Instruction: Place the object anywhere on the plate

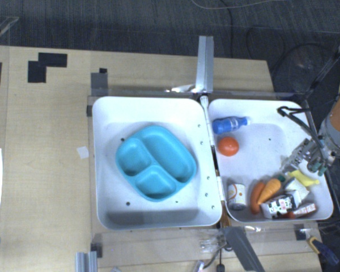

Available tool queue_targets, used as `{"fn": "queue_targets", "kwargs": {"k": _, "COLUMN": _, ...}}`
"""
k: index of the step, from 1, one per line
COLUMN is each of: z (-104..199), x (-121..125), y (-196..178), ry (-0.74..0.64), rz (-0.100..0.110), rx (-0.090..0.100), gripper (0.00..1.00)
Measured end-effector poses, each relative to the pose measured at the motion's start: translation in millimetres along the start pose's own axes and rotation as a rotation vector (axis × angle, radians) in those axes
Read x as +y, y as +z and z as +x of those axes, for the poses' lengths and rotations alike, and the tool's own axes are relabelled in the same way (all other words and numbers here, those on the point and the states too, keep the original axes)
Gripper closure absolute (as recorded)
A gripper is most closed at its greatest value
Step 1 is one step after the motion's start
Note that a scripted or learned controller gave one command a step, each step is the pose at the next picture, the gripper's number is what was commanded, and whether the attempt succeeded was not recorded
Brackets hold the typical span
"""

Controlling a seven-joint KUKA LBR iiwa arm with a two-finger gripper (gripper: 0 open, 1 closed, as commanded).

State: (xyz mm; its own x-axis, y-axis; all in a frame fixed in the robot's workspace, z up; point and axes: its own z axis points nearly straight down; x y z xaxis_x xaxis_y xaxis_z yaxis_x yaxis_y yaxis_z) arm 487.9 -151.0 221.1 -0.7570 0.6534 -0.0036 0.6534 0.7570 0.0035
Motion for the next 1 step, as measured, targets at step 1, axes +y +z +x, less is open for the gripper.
{"fn": "queue_targets", "kwargs": {"k": 1, "z": 1.0, "x": 11.2, "y": -82.5, "ry": 0.195, "rz": 0.001, "rx": -0.001, "gripper": 1.0}}
